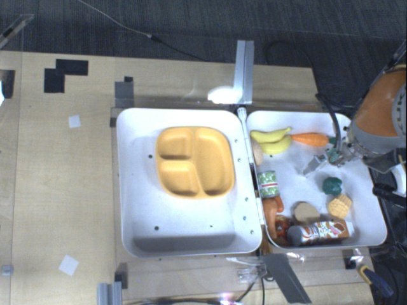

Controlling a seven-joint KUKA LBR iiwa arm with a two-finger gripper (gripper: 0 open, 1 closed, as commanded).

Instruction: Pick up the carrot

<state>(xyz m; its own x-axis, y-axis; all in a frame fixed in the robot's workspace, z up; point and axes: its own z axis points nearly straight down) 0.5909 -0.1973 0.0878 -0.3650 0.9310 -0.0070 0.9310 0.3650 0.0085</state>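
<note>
The orange carrot (310, 140) lies along the back wall of the right bin (375, 189), its tip pointing right, just to the right of two yellow bananas (272, 140). My gripper (324, 158) hangs low over the bin, just below and to the right of the carrot's right end, close to it but not around it. Its fingers look spread open with nothing between them. The grey arm with its orange band (383, 107) comes in from the right.
The right bin also holds a green can (268, 184), a red item (272, 206), a lying bottle (318, 232), a brown piece (305, 211), a dark green item (331, 185) and a corn cob (340, 204). A yellow divided plate (194, 161) sits in the left bin (137, 189).
</note>
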